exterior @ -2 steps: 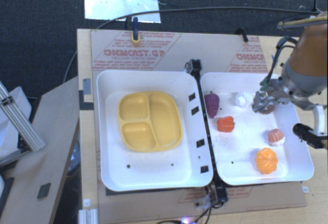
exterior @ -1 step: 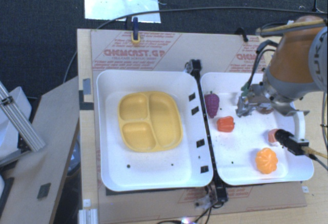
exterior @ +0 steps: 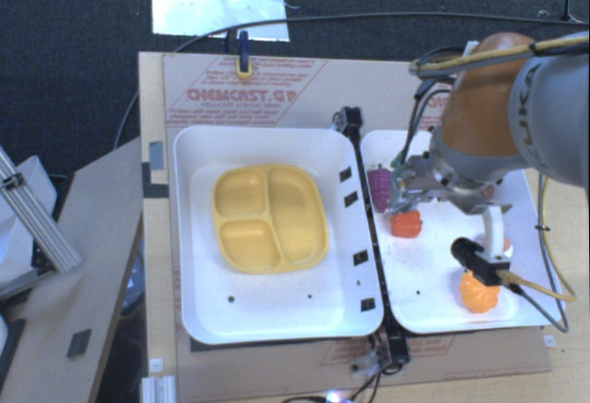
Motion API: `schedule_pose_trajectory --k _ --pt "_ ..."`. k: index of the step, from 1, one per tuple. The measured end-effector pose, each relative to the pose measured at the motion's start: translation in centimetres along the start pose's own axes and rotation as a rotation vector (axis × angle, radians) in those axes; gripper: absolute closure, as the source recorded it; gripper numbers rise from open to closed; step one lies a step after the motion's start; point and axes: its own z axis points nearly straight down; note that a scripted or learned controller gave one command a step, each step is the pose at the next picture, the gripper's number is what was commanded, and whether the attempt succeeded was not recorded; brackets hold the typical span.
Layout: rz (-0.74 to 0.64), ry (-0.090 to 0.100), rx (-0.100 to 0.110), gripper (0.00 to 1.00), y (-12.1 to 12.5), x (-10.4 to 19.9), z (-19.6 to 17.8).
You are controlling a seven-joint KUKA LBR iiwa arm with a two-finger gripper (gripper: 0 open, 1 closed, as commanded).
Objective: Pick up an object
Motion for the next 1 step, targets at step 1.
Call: schedule_pose_trajectory --k 1 --pt "0.000 0.000 -0.001 1.00 0.77 5.58 0.03"
